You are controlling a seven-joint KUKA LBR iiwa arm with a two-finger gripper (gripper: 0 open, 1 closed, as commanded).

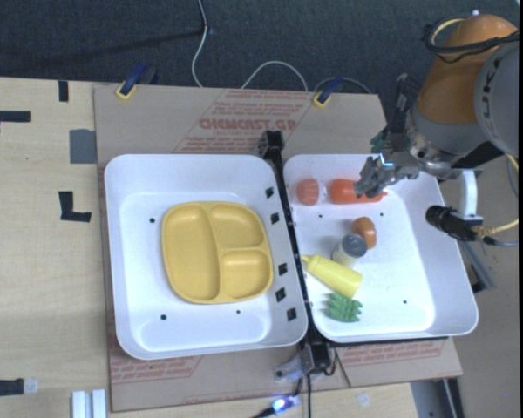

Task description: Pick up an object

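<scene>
So the likeliest target here is the orange-red piece (344,190) lying near the back wall of the right bin (436,307). The gripper (371,179) sits right over its right end, low enough that the dark fingertips overlap it, but I honestly can't tell whether they're spread, closed, or actually clamped on anything, so I wouldn't call it a grab. The piece looks flat on the bin floor, which fits a pick that's not done yet.

Just to its left is a small pinkish round thing (307,191), close but apart, so a descent on the right end makes sense to avoid bumping it. Further toward the front there's a brown rounded item (364,229) touching a little grey-capped jar (350,247), then a yellow bottle-shaped toy (333,274) lying on its side, and a green leafy bit (343,307) just beside it.

The left bin (126,198) holds a yellow divided plate (216,251), flat and centred, well apart from the action. The arm (462,77) reaches in from the right, so the back corner is an easy reach for it.
</scene>
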